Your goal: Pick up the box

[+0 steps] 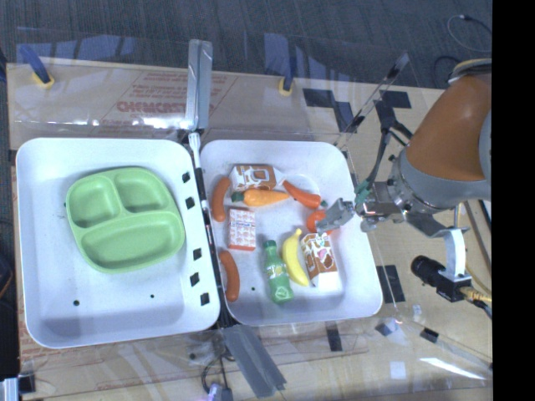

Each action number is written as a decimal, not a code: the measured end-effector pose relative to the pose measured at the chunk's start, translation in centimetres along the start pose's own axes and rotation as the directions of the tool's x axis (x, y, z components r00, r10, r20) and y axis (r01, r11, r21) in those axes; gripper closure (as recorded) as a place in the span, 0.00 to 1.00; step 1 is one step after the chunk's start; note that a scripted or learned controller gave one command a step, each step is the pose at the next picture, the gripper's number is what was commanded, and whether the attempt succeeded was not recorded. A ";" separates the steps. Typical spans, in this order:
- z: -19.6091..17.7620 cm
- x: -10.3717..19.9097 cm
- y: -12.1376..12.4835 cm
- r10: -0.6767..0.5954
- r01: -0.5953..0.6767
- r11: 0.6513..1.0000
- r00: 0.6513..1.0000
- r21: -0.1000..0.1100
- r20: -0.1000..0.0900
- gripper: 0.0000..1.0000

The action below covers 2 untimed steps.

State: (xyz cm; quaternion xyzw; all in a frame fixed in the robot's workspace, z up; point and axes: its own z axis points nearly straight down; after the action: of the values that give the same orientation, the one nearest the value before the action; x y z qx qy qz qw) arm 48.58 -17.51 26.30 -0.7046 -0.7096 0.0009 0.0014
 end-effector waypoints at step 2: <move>7.2 17.3 4.1 0.009 -0.009 1.000 1.000 0.002 0.001 0.00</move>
State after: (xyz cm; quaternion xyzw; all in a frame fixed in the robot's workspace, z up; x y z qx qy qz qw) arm 52.55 -0.17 19.08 -0.7077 -0.7066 0.0018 0.0017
